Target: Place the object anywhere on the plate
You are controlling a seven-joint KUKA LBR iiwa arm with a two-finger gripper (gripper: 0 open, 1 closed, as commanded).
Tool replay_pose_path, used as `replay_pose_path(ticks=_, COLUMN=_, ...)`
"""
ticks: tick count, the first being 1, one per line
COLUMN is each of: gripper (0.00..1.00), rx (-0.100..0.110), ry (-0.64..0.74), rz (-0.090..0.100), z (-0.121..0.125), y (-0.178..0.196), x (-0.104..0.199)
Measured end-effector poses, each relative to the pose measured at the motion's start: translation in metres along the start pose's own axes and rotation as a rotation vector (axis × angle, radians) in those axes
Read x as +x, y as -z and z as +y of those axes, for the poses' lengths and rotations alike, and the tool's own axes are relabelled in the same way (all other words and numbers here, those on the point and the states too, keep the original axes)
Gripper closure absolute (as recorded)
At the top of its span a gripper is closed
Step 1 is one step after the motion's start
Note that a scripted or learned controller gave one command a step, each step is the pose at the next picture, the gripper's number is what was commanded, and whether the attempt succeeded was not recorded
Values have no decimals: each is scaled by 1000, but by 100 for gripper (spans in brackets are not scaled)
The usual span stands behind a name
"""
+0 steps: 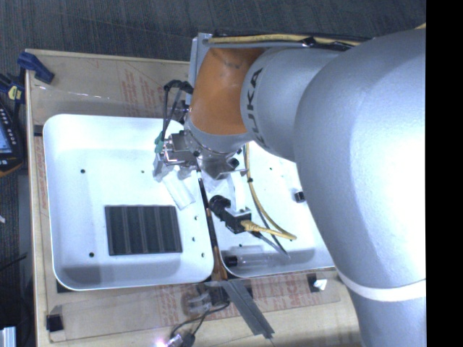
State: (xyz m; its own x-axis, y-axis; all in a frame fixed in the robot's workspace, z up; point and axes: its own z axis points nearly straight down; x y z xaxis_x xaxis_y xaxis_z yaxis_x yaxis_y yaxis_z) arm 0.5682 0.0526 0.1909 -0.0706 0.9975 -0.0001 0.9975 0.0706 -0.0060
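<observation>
Plate, a dark ribbed rectangle, lies flat on the floor of the left bin, apparently set there as the drop target. The grey-and-orange arm reaches over the divide between the bins, its tool hanging near the left bin's right wall, above and to the right of the plate. A pale, translucent object shows just beneath the tool; whether it is gripped cannot be told.
</observation>
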Motion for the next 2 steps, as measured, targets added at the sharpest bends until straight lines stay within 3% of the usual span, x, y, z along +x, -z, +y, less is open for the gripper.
replay_pose_path(ticks=1, gripper=100, rx=0, ry=-56, rz=0, z=92, y=-92, x=65)
replay_pose_path(ticks=2, gripper=100, rx=-5, ry=2, rz=1, z=95, y=-99, x=98)
